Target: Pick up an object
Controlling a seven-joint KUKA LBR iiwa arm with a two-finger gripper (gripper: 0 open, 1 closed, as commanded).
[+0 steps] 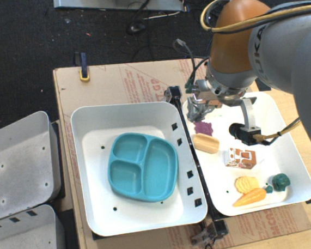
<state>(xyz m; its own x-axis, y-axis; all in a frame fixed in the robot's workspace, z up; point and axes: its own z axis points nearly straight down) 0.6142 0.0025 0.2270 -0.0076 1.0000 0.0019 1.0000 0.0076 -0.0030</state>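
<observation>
While the pincer (200,110) is poised at the right bin's (293,135) upper-left corner, its grip state untellable, the purple toy (203,127) is found directly beneath it, just above the bread roll (206,143).

Smooth matt plastic teal plate (143,166) in glossy white bin (98,209)

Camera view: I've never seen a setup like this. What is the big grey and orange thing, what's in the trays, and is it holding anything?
It is a robot arm, seen from a fixed camera above the bench looking down at a slant. Its pincer hangs over the far end of the right bin, just above a purple toy. Whether it grips anything cannot be told. That bin also holds a tan bread-like piece, a small carton, a yellow piece, a carrot and a green piece. The left bin holds a blue divided plate.
</observation>
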